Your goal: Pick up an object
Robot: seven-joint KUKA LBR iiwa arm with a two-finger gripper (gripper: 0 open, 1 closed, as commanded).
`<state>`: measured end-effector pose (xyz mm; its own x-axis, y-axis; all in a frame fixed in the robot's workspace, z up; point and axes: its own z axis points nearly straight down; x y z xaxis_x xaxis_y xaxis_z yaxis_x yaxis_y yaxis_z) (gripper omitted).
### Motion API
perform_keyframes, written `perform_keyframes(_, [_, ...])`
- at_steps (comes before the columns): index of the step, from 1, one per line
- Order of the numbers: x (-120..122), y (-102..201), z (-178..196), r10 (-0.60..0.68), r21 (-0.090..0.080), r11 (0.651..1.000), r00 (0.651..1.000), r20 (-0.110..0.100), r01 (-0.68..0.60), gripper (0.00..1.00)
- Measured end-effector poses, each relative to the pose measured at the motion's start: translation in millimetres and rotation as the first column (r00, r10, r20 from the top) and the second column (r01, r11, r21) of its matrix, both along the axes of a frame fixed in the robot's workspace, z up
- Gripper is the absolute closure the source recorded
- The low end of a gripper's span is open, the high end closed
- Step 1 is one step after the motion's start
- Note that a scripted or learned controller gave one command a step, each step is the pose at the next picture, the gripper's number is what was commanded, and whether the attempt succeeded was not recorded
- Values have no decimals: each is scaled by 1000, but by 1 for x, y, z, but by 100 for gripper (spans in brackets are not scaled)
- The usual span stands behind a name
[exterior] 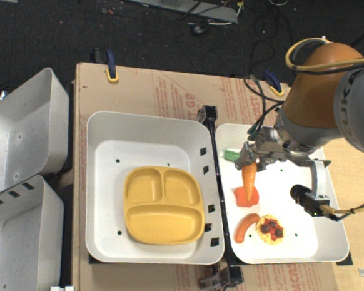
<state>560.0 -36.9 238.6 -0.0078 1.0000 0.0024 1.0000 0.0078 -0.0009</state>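
Observation:
In the right bin [324,247], my gripper [251,161] hangs over the left half. An orange carrot [249,180] has its upper end between the two fingers, which are shut on it. Its lower end points down at a red piece [247,199] lying on the bin floor. A red sausage [245,228] and a small round pizza-like toy [270,229] lie nearer the front. A green item [231,156] peeks out just left of the gripper, partly hidden by it.
The left bin [105,167] holds a yellow divided plate [163,205]. A black divider edge [214,175] runs between the two bins. The arm's grey and orange body [324,90] covers the right bin's back right. White trays [18,160] stand off the bench at left.

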Motion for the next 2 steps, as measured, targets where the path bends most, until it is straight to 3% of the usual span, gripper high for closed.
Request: perform_keyframes(2, [-23, 97, -1, -1, -2, 1000, 1000, -1, 1, 100])
